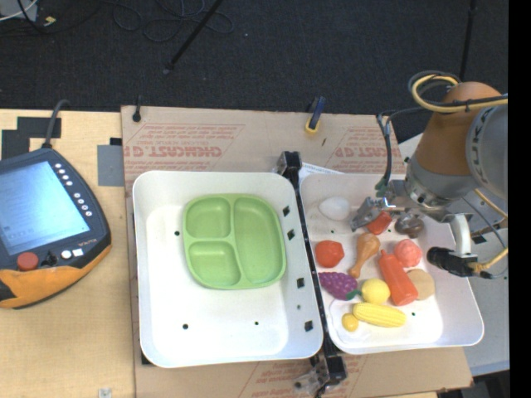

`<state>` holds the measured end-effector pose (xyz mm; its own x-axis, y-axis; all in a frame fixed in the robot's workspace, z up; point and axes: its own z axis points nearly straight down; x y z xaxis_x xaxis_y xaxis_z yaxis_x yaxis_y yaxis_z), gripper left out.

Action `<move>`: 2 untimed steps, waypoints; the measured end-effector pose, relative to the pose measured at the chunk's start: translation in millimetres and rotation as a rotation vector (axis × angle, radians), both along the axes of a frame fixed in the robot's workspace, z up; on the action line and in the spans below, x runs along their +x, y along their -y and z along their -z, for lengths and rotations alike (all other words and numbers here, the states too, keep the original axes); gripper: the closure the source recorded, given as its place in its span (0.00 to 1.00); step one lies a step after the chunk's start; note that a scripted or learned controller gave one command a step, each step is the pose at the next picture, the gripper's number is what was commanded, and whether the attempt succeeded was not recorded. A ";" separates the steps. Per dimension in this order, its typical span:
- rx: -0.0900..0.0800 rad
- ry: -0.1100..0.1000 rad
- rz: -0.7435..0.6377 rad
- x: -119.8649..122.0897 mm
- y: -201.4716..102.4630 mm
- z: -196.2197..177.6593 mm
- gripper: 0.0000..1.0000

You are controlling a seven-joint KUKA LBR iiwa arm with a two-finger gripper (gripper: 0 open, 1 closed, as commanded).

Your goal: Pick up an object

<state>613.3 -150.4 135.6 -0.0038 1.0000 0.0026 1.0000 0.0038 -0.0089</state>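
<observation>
The counter [66, 338] carries two shallow white bins side by side, with a teach pendant [46, 222] lying at its left end. The left bin [216, 330] holds a green divided plate [234, 241], set toward its upper half. The right bin [452, 326] holds the toy food. The arm [456, 139] reaches in from the right, and its claw [383, 216] hangs low over the upper part of that bin, closed on a small red piece [381, 222] that shows between its fingers (what the piece is cannot be made out). Below it lie a drumstick [363, 253], an orange carrot [397, 278], a corn cob [379, 315], a red tomato [329, 253], a pink ball [407, 251], purple grapes [338, 284], a yellow lemon [375, 291] and, near the bin's upper left, a white egg [334, 208].
</observation>
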 end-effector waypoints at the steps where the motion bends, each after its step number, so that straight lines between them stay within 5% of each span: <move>1: -0.001 0.003 -0.001 0.3 -4.5 50.5 0.00; 2: -0.001 0.004 0.002 0.4 -3.4 38.8 1.00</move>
